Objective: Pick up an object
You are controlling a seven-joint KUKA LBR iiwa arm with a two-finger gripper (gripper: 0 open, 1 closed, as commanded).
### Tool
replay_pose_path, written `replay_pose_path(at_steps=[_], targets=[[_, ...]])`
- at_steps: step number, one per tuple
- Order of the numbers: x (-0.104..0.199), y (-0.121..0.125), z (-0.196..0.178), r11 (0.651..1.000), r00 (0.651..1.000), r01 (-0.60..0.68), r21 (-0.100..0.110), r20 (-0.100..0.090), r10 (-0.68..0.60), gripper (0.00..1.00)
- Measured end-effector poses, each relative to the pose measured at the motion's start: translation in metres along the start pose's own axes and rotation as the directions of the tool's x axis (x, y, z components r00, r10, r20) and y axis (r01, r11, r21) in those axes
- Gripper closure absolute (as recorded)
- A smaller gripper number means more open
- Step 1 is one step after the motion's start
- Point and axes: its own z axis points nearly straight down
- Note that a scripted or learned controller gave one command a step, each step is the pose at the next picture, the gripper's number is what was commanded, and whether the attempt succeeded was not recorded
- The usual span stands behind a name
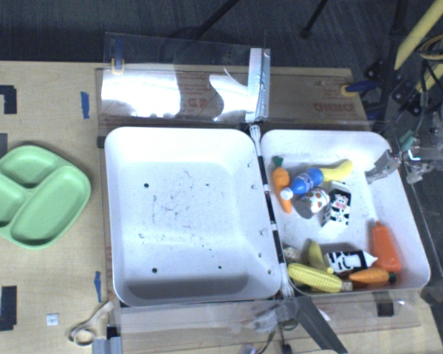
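The right bin [399, 198] holds several small toys. Near its back lie a yellow banana [338, 170], a blue bottle with a white cap [304, 183] and a small orange carrot [280, 177]. A grey rounded piece [312, 203] and a black-and-white cow-patterned item [340, 206] sit in the middle. Along the front lie a corn cob [314, 276], a black-and-white box [351, 259], an orange piece [369, 276] and a larger orange carrot [385, 245] by the right wall.
The left bin [181, 212] has a bare, scuffed floor. A green divided plate [33, 195] rests on the bench at far left. A clear plastic panel [184, 80] stands behind the bins. Grey metal hardware with cables [399, 161] sits at the right bin's far right rim.
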Motion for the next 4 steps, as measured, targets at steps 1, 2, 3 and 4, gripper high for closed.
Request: replay_pose_path(at_steps=[1,2,3,4], targets=[[0.011,0.060,0.117,0.974,0.974,0.226,-0.001,0.001,-0.226,0.00],[-0.025,0.004,0.085,0.922,0.922,0.387,-0.001,0.000,-0.387,0.00],[0.007,0.043,0.036,0.922,0.922,0.387,-0.004,0.004,-0.387,0.00],[0.006,0.100,0.051,0.919,0.919,0.394,-0.004,0.004,-0.394,0.00]])
